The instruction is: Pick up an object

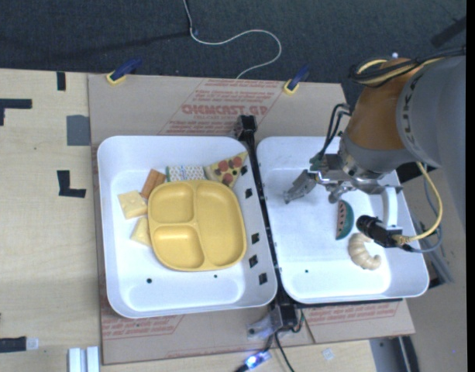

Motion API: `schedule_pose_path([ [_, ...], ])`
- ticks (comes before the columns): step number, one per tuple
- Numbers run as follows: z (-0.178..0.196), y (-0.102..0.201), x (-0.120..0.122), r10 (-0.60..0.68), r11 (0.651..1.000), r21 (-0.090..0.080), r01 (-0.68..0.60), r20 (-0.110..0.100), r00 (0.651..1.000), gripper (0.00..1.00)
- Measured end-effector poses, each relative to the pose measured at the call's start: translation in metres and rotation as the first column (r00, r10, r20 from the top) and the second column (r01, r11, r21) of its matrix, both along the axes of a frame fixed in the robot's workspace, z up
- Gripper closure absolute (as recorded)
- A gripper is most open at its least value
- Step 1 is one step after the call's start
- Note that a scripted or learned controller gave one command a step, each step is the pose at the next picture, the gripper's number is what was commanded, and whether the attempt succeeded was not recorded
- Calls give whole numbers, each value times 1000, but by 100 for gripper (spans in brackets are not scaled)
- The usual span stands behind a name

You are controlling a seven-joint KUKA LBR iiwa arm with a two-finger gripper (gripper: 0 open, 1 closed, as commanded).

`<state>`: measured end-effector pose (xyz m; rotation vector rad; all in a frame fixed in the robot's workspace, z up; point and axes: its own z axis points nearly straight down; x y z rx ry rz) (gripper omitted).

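Observation:
My gripper [317, 191] hangs over the upper middle of the right bin [330, 294], open, with one finger [297, 191] pointing left and nothing between the two. A watermelon slice [344, 217] lies just to its lower right, apart from the fingers. A pale croissant [364, 252] rests below that, near the bin's right side. The arm's grey and orange wrist [380, 122] covers the bin's upper right corner.
The left bin [183, 301] holds a yellow divided plate [197, 225], pale crackers [132, 204], a brown wafer [153, 182] and a pizza slice [228, 169] along its top. A black divider [256, 208] separates the bins. A cable [423, 223] loops beside the croissant.

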<state>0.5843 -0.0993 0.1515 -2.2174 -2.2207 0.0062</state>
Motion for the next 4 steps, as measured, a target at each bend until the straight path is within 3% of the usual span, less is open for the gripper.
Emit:
schedule_pose_path([
  [2,-68,-4,3,1,1000,-1,-1,2,1000,0],
  [3,-57,-3,3,1,1000,-1,-1,3,1000,100],
  [4,-8,7,0,1,1000,1,-1,6,1000,100],
])
